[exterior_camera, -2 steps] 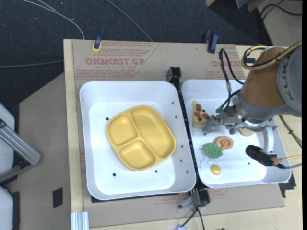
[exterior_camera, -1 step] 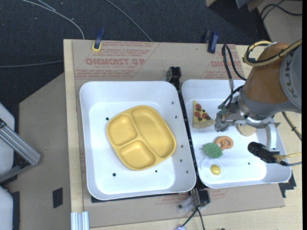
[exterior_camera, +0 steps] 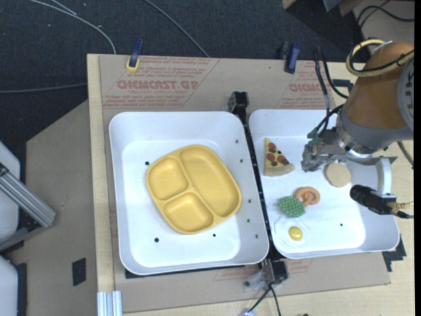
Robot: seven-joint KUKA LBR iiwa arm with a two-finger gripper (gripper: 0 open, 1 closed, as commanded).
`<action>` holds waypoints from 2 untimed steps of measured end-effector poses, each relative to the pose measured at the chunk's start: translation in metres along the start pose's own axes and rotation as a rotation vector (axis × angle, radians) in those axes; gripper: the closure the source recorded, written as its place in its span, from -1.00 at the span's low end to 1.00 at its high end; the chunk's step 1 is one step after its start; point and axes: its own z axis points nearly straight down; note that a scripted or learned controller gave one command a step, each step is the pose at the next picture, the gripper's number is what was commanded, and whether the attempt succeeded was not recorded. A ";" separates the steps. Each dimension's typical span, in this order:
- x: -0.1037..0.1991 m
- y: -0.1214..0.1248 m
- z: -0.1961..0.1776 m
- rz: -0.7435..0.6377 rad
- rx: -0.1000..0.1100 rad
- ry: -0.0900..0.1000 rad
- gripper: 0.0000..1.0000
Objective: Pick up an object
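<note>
The arm is reaching in over the right bin, positioning the jaws low above its upper half. Their state cannot be determined. Candidate objects are lying loose on the bin floor: a pizza slice just left of the jaws, a tan disc just beside them, then a ring, a green piece and an egg. The left bin is holding a yellow divided tray. Nothing is visibly gripped.
</note>
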 end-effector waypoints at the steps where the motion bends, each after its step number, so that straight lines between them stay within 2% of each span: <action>1: 0.000 0.001 -0.022 0.000 0.001 0.000 1.00; 2: 0.049 -0.006 -0.036 -0.005 0.003 0.003 1.00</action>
